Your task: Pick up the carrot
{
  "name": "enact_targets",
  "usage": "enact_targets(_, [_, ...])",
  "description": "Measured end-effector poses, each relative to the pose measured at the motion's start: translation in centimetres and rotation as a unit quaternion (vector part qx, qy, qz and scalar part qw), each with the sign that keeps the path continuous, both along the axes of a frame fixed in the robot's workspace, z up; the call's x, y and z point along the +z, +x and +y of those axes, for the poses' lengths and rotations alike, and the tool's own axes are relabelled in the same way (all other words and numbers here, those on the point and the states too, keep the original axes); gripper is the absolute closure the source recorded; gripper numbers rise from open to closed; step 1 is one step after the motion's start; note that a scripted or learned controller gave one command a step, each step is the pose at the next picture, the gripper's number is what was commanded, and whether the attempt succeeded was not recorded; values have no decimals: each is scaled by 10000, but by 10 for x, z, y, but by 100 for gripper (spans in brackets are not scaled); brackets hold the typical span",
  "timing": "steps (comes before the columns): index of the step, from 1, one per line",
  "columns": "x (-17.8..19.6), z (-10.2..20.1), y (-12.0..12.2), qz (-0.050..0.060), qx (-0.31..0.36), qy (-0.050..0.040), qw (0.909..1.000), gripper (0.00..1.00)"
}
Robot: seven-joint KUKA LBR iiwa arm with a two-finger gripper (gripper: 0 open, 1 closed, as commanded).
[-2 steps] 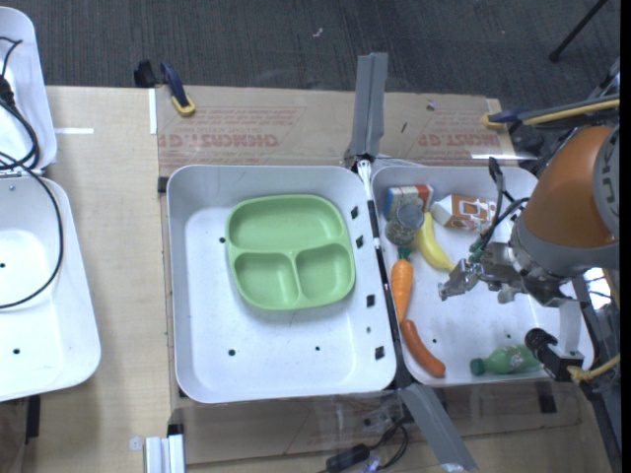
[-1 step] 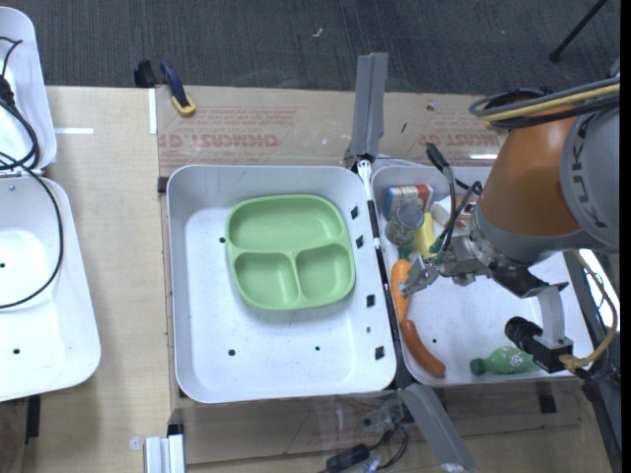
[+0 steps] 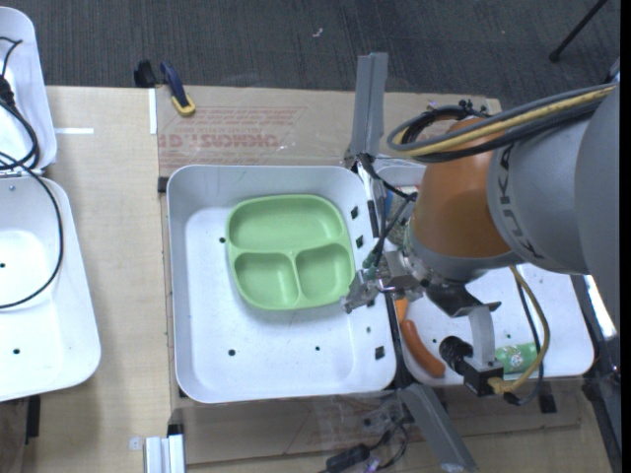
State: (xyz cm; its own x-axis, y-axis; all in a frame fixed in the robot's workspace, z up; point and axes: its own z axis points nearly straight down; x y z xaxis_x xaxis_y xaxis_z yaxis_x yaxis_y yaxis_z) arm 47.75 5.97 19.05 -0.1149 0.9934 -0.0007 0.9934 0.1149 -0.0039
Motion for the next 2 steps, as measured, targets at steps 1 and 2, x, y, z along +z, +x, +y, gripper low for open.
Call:
enact_targets(1, [0,-56,5,0,119,-3,9999,0])
enact_targets(2, [0,-110,0,-5,-314,-2,9995,0])
